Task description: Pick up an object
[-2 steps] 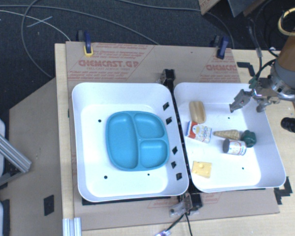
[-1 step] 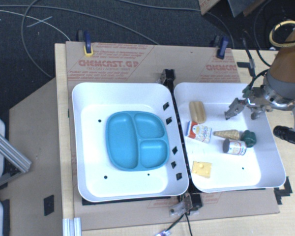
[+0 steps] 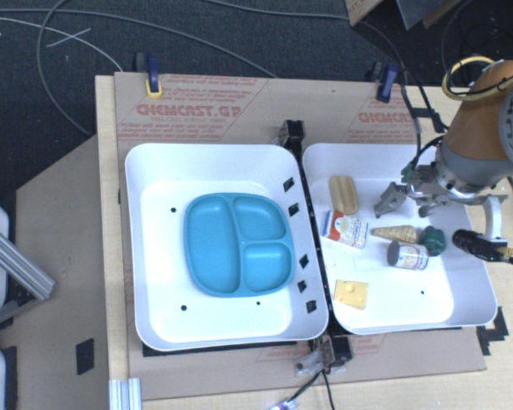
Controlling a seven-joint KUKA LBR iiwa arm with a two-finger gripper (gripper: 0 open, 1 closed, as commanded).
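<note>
My gripper (image 3: 406, 205) hangs over the back part of the right bin (image 3: 470, 301), its fingers spread open with nothing between them. Just below it lies a toy ice cream cone (image 3: 399, 232), pointing left. A small grey bottle (image 3: 408, 256) lies in front of the cone, next to a green round piece (image 3: 433, 241). To the left of the gripper are a tan bread roll (image 3: 344, 195) and a small white and red carton (image 3: 345, 229). A yellow cheese slice (image 3: 351, 293) lies near the bin's front left.
The left bin (image 3: 145, 229) holds a blue divided plate (image 3: 238, 243). A black divider with clips (image 3: 301, 229) runs between the bins. The grey and orange arm (image 3: 483, 135) reaches in over the right bin's far right side. Cables trail at the back right.
</note>
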